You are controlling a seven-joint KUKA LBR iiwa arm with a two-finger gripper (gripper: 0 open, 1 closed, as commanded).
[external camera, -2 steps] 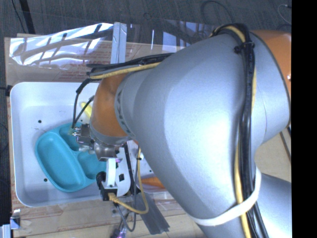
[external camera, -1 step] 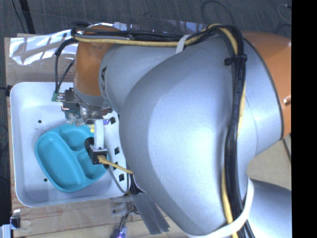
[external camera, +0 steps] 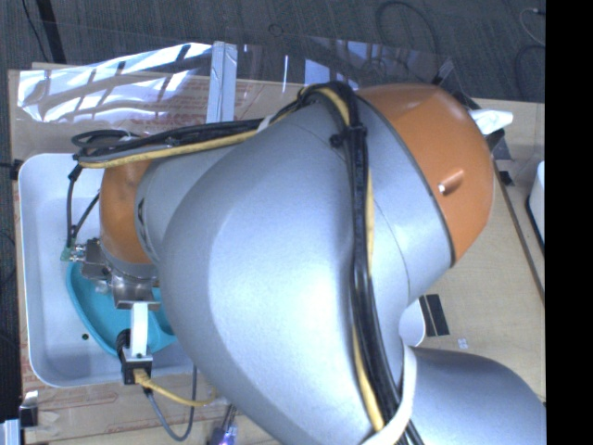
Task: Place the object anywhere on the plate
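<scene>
Since the arm (external camera: pixel 296 276) reaches in from the right and its grey shell covers most of the view, little of the workspace is readable; wrist sits low over the left bin (external camera: pixel 37 248), orange band (external camera: pixel 116 202) just above it; a second, larger orange joint cover (external camera: pixel 435 174) is up at the right.

Gripper (external camera: pixel 130 290) hangs directly over the plate (external camera: pixel 83 304), seen from behind its metal mount; whether it is spread, pressed together or pinching anything, cannot tell, because the mount and wrist block that end.

Plate is blue, lying flat on the floor of the left bin, toward the near side; part of its left rim is exposed, the rest is under the wrist and arm.

Where the object lies, cannot tell; a small dark speck (external camera: pixel 85 336) sits on the bin floor just beside the plate's edge, too small to identify.

Yellow cable (external camera: pixel 363 248) and black cable run together along the arm's shell and across to the wrist; another yellow lead loops out below the bin's near rim; clear plastic sheet (external camera: pixel 111 86) lies on the bench (external camera: pixel 482 313) behind the bin.
</scene>
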